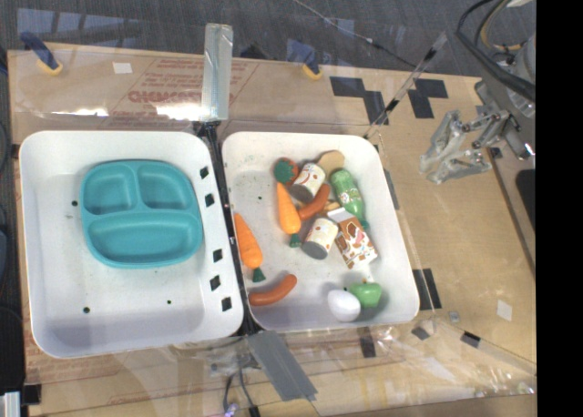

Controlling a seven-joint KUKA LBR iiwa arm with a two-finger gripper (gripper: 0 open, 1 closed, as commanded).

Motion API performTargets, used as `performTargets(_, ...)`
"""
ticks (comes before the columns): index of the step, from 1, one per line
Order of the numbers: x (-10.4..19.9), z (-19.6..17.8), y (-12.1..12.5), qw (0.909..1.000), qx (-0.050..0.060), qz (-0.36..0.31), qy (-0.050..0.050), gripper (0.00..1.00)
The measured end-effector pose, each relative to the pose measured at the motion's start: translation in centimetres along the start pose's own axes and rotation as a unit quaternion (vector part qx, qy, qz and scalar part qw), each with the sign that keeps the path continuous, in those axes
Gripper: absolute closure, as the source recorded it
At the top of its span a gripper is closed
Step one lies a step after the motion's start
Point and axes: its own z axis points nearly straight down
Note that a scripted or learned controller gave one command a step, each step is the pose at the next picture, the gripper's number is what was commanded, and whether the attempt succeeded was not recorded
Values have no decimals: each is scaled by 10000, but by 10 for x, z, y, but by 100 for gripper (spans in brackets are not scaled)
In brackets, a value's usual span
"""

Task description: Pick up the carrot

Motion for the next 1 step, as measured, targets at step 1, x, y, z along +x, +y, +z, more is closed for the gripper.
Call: performTargets(1,5,181,3,9839,-49,1787,82,100)
